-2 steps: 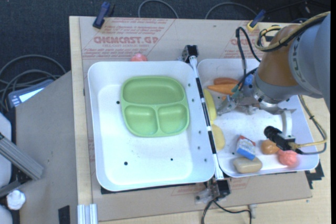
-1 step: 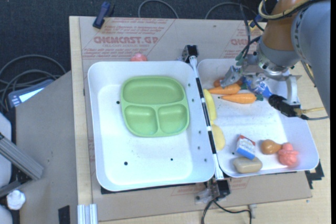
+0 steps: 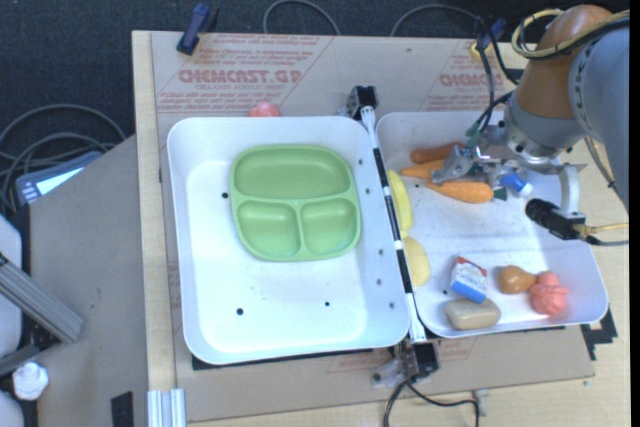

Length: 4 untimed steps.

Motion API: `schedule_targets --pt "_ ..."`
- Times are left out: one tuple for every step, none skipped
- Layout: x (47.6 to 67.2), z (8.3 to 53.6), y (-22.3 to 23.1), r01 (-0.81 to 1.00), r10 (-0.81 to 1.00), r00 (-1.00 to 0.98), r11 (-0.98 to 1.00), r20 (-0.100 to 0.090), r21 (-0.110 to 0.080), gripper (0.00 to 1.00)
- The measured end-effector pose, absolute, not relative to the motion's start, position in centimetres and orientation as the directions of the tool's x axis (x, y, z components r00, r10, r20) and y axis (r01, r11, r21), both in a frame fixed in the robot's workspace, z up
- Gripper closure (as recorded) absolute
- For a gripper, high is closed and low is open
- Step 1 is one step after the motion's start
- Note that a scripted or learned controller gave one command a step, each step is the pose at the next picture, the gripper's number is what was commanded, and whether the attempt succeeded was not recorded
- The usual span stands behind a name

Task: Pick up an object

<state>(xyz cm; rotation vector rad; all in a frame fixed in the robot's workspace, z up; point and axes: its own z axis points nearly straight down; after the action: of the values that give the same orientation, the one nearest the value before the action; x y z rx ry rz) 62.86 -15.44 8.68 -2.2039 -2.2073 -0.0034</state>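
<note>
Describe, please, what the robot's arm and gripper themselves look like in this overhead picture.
The arm is a thick, rounded grey body with a glossy orange band above the wrist. A yellow-and-black cable loops beside that band. The gripper is a small, metallic grey assembly, and a black part sticks out beneath the wrist on a pale bracket.

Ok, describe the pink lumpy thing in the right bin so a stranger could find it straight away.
Start at the right bin, the one the arm reaches into. Go to its near right corner, well away from the hand by the carrots. There lies the pink lumpy toy, just right of a brown rounded piece; it is the only pink thing in that bin.
</note>
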Motion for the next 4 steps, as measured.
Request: schedule_targets --pt "66.2 8.3 -9.2 1.000 1.000 0.001 -0.001 0.002 -0.008 0.00" --pt "62.8 8.5 -9.2 1.000 1.000 0.000 0.000 0.000 -0.001 0.00" --pt "66.3 8.4 -9.7 1.000 1.000 0.001 -0.001 0.000 -0.007 0.00" --pt "66.3 9.4 -9.7 1.000 1.000 0.000 0.000 -0.002 -0.006 1.00"
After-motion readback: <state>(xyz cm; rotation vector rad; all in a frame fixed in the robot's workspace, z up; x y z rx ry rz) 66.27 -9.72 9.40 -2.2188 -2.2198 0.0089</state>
